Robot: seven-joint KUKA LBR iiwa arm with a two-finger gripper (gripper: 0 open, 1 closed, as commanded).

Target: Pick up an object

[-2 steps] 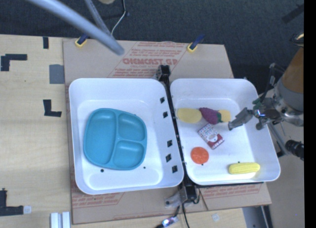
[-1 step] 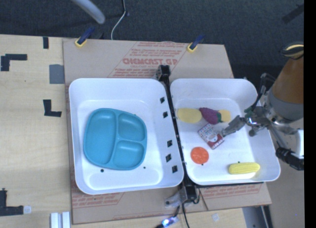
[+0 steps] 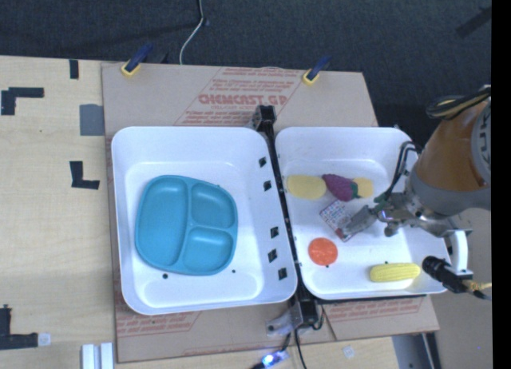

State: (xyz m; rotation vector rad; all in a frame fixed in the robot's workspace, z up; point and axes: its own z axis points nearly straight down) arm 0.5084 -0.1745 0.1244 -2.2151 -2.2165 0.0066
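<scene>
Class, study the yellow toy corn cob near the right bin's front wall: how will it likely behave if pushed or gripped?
The yellow toy corn cob looks rounded and elongated, so a sideways push would probably roll it. It lies close to the right white bin's front wall, which may crowd a grasp. Its surface looks smooth, possibly slippery.

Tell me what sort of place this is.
Most likely a robotics lab test bench. Two shallow white plastic bins sit on a cardboard sheet, toy foods like a yellow plastic corn cob serve as practice items, and a grey robot arm reaches in.
</scene>
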